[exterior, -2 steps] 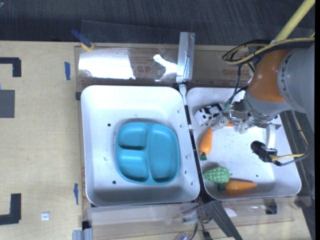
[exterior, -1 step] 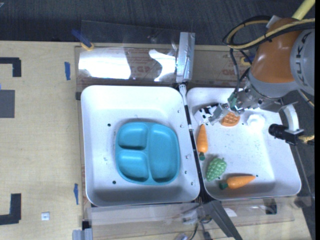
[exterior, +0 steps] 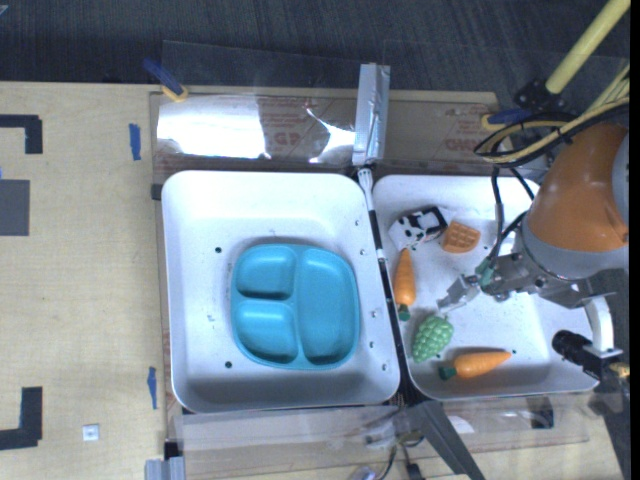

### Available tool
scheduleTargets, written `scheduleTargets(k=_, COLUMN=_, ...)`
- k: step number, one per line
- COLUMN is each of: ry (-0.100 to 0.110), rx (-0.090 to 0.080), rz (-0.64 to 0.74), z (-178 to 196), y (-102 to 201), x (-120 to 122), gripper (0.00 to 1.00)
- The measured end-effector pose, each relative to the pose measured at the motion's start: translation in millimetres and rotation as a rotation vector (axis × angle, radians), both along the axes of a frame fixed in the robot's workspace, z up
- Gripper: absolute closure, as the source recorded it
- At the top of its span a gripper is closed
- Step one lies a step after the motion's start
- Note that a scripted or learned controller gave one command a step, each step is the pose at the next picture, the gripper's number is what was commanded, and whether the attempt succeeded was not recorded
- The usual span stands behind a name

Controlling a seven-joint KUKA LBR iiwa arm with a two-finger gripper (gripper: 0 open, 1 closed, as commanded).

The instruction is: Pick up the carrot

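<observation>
Two shallow white bins are seated side by side on a light wooden bench (exterior: 70,298), which occupies the left and centre of the frame. Dark grey carpet-like flooring (exterior: 250,8) is seen across the top of the frame. Black corner markings and blue tape tabs are fixed to the bench surface at the left. A strip of clear plastic sheeting (exterior: 260,128) with bright glare is laid along the upper edge of the bins, and a metallic divider bracket (exterior: 371,113) is mounted above the seam between them.

The left bin (exterior: 190,218) is occupied by a blue three-compartment plate (exterior: 296,304) at its centre.

The right bin (exterior: 520,368) is located in the right half of the frame. Two carrots are found in it. One carrot (exterior: 404,280) is laid nearly upright along the bin's left wall. A second carrot (exterior: 478,364) is laid roughly horizontally near the bin's lower edge, with its green top to the left. A green bunch of grapes (exterior: 431,337) is placed between them, just above the second carrot's top. A black-and-white toy (exterior: 419,225) and an orange waffle-like piece (exterior: 461,237) are positioned in the upper part of the bin.

The gripper (exterior: 462,291) is extended from the right, in the middle of the right bin, near the grapes. Its fingers are parted and nothing is held between them. Yellow and black cables (exterior: 560,98) are routed at the upper right.
</observation>
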State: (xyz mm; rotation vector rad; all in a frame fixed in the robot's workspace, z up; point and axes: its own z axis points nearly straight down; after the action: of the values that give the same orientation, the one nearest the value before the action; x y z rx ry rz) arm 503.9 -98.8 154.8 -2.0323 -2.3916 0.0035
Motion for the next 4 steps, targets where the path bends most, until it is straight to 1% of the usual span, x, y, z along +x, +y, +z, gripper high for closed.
scheduleTargets(k=1, ry=-0.006, rx=0.0, rz=-0.016, z=30, y=36, x=-11, gripper=0.0)
scheduleTargets(k=2, ry=-0.006, rx=-0.001, rz=0.015, z=-25, y=3, x=-24, gripper=0.0)
scheduleTargets(k=3, ry=-0.01, rx=-0.001, rz=0.518, z=31, y=44, x=-23, gripper=0.0)
scheduleTargets(k=4, ry=-0.006, rx=-0.001, rz=0.066, z=29, y=73, x=46, gripper=0.0)
